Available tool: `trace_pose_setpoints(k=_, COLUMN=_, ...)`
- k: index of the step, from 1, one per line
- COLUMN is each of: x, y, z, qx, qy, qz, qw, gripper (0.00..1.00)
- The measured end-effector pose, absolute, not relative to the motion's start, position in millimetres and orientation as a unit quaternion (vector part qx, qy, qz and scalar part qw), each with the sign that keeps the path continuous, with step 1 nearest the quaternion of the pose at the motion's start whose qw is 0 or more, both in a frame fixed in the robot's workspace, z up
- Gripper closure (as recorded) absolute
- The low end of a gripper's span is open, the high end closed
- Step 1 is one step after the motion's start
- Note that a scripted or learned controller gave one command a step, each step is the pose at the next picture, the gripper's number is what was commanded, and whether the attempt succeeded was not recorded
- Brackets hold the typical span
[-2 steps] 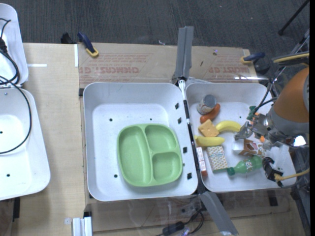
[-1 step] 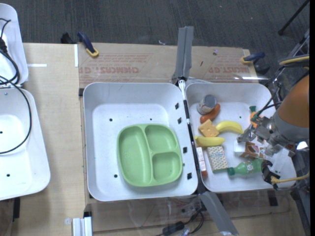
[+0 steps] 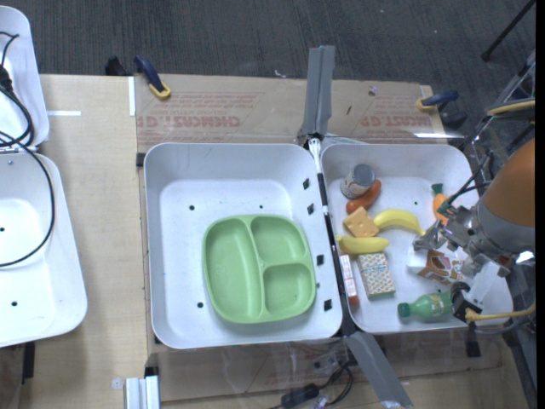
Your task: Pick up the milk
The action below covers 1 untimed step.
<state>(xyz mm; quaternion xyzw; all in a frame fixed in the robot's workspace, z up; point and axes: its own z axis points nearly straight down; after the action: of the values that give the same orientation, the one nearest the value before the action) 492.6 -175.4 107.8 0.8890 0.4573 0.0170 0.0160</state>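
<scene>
Sitting in the right bin (image 3: pixel 400 156) by its right wall, the milk (image 3: pixel 442 266) carton lies just under the gripper (image 3: pixel 449 250), long axis approx left-right. Green bottle (image 3: pixel 427 308) is just below. Gripper state: can't tell.

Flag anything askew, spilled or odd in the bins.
Nothing is spilled. The green bottle lies on its side in the right bin, and the milk carton sits tilted under the hand. The green tray lies slightly askew in the left bin.

Milk carton (image 3: pixel 442 266) crowded by green bottle (image 3: pixel 427 307)
</scene>
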Motion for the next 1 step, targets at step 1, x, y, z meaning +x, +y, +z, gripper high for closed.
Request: trace_pose_setpoints(k=1, x=492.4, y=-175.4, z=107.8, qx=0.889, qy=0.457, qz=0.0169, qw=0.016, gripper=0.00)
